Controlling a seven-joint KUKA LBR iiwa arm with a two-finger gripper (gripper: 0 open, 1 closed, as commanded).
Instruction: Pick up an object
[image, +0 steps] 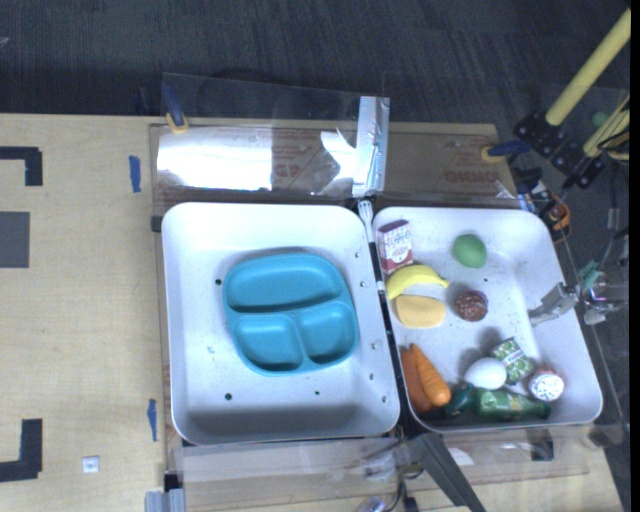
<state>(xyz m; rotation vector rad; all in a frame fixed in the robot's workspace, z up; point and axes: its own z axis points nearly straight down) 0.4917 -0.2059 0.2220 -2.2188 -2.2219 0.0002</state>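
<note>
A blue divided tray (290, 322) is lying in the left bin (190, 240). The right bin (520, 235) is holding a green ball (469, 250), banana (414, 279), carrot (425, 376) and white egg (487, 375). I cannot tell the state of the fingers.

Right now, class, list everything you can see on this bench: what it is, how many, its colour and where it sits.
bins: 2, white, side by side on the bench
divided plate: 1, blue, middle of the left bin
can: 1, red and white, top left of the right bin
banana: 1, yellow, below the can
bun: 1, yellow, under the banana
ball: 1, green, top of the right bin
round thing: 1, dark brown, middle of the right bin
carrot: 1, orange, lower left of the right bin
egg: 1, white, near the bottom edge
bottle: 1, green, along the bottom edge
gripper: 1, grey, right rim of the right bin
</note>
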